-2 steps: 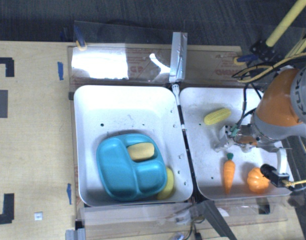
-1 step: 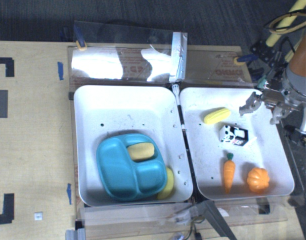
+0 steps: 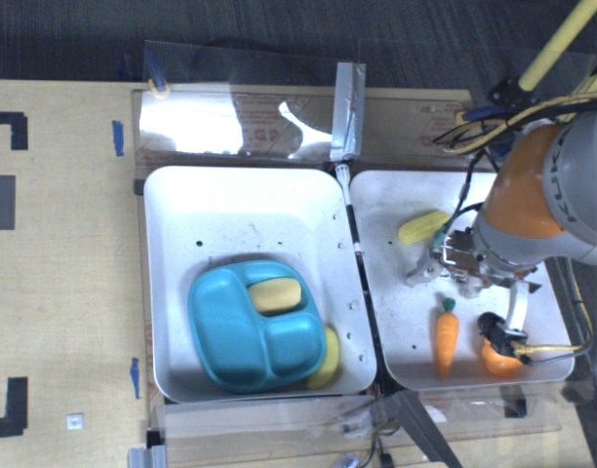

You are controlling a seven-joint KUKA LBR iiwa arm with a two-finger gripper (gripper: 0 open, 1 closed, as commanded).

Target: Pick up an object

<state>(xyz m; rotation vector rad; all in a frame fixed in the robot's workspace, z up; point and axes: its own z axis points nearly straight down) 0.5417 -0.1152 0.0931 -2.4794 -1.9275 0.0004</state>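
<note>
In the right bin (image 3: 396, 359) a yellow corn cob (image 3: 421, 227) lies near the back. An orange carrot with a green top (image 3: 446, 333) lies toward the front. A second orange piece (image 3: 499, 358) sits at the front right, partly under a black cable. My gripper (image 3: 449, 263) hangs low over the right bin, between the corn cob and the carrot, just above the carrot's green top. Nothing can be seen held in it.
The left bin (image 3: 181, 203) holds a blue divided plate (image 3: 255, 330) with a pale yellow piece (image 3: 277, 295) in one compartment. Another yellow piece (image 3: 327, 359) pokes out at the plate's front right. The arm's orange band (image 3: 528, 188) and cables cover the right bin's right side.
</note>
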